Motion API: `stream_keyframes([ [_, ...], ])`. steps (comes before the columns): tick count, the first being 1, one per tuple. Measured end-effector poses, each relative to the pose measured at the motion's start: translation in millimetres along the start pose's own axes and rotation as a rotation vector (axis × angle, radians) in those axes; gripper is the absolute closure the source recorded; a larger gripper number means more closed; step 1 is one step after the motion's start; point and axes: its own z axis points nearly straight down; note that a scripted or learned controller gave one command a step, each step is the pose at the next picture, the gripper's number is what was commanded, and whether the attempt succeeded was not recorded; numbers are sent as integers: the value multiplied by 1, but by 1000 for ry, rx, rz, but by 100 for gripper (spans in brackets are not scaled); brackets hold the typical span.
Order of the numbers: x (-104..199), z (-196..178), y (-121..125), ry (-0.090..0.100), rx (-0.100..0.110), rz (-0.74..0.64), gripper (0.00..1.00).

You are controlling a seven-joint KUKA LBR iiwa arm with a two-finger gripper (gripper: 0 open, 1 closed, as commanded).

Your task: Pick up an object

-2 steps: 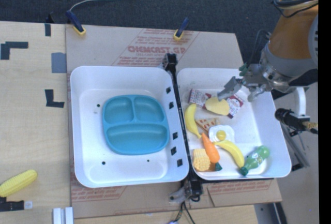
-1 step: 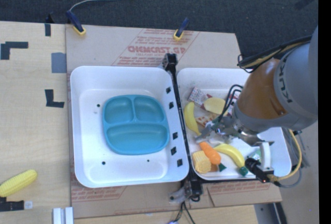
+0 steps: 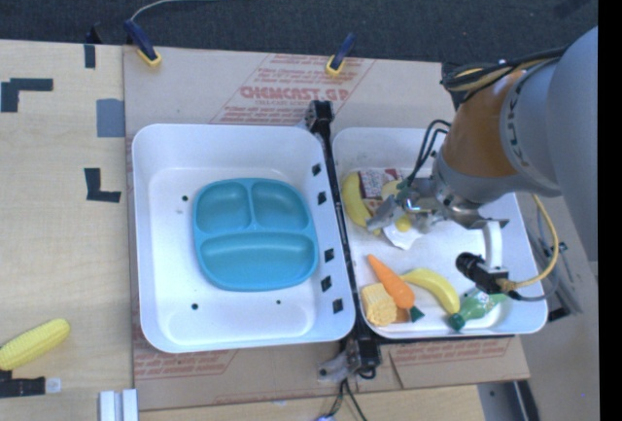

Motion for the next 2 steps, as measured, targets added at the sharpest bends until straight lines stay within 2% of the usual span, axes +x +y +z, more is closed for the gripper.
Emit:
stream_keyframes([
  [1,12,8,68,-4,-1,-1,0],
  [2,11,-6,70,-6,-5,-1,100],
])
